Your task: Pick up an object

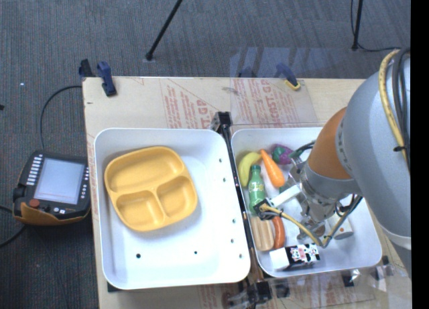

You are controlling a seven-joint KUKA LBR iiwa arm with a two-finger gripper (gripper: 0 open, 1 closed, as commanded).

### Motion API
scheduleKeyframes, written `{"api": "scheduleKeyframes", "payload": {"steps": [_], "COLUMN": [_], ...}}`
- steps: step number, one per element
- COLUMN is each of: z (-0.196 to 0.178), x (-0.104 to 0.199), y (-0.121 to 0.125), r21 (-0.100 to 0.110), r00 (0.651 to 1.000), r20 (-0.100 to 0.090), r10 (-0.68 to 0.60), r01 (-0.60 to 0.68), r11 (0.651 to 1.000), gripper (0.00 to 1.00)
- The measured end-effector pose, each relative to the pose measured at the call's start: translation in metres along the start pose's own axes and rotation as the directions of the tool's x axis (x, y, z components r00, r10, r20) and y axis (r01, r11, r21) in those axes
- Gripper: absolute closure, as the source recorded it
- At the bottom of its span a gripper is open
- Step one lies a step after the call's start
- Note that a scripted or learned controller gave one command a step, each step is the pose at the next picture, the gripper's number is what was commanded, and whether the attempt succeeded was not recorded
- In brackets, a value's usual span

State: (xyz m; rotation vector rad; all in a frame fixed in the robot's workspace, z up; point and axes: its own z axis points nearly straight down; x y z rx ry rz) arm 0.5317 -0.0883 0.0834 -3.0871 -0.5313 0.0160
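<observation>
1. Toy food items are lying clustered in the right bin [365,251]: a green bottle [256,188], a yellow banana [248,164], an orange carrot [272,169], a purple piece [282,153], a hot dog [268,232] and a small black-and-white carton [303,255].
2. Handling, as judged: these are looking like light, stiff plastic pieces, smooth and liable to slip; the bottle and carrot are offering narrow bodies to be taken across the middle.
3. Left bin [167,261] is carrying a yellow divided tray [150,188], well apart from the toys.
4. Arm is reaching in from the right, its wrist hanging over the middle of the right bin, near the hot dog and the carton.
5. Jaws [310,228]: they are hidden under the wrist and cabling, so how far open they are standing, and whether they are touching anything, cannot be told.
6. Counter [174,100] is bearing both bins side by side.
</observation>
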Motion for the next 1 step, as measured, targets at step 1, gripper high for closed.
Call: {"api": "scheduleKeyframes", "payload": {"steps": [1], "z": [0.0005], "x": [0.0207], "y": [0.0039], "r21": [-0.001], "r00": [0.99], "r20": [0.001], "r10": [0.142], "r01": [-0.142], "r11": [0.99], "gripper": [0.0]}}
